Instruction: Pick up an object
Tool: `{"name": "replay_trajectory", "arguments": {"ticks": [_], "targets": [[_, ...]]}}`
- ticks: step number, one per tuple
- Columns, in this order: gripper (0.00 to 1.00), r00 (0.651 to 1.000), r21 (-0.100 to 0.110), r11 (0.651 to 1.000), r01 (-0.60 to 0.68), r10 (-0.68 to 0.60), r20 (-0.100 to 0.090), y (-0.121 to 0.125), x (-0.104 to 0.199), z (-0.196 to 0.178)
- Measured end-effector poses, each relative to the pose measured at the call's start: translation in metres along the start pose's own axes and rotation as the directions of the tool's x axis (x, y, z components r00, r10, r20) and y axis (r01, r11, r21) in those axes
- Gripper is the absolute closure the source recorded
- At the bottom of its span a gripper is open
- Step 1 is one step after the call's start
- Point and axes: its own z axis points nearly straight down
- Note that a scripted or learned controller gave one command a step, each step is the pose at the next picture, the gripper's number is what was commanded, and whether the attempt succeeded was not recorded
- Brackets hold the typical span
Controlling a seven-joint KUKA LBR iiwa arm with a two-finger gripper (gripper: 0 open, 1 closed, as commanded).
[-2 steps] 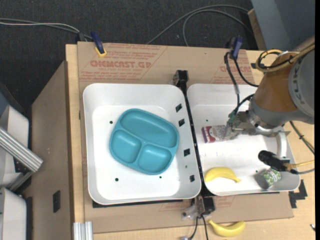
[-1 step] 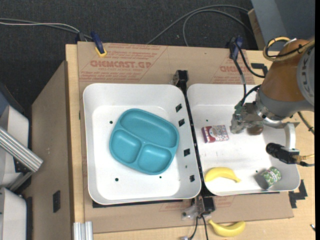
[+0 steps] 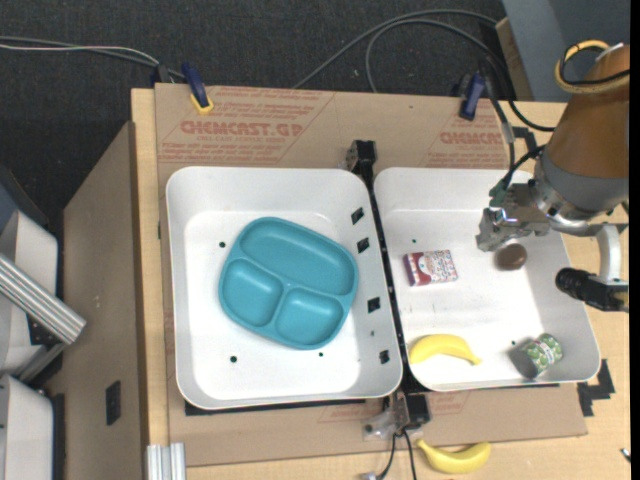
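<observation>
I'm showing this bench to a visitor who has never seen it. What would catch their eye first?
Probably the teal divided plate, lying alone in the left bin. Next, the grey and orange arm reaching in from the right, its end effector over the right bin, where a yellow banana lies near the front wall and a small red-and-white packet mid-bin.

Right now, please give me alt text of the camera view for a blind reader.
The grey arm's pincer hangs over the right bin, which holds a small red packet, a banana and a green wrapped item. The left bin holds a teal divided plate.
</observation>
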Motion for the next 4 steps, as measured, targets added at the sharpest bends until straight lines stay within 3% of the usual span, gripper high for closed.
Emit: {"name": "replay_trajectory", "arguments": {"ticks": [1, 3, 4], "targets": [[1.00, 1.000, 0.000, 1.000, 0.000, 0.000, 0.000, -0.008, 0.002, -0.053], [1.00, 1.000, 0.005, 1.000, 0.005, -0.005, -0.003, 0.008, 0.108, -0.051], [1.00, 1.000, 0.011, 1.000, 0.004, -0.004, -0.002, 0.015, 0.160, -0.029]]}}
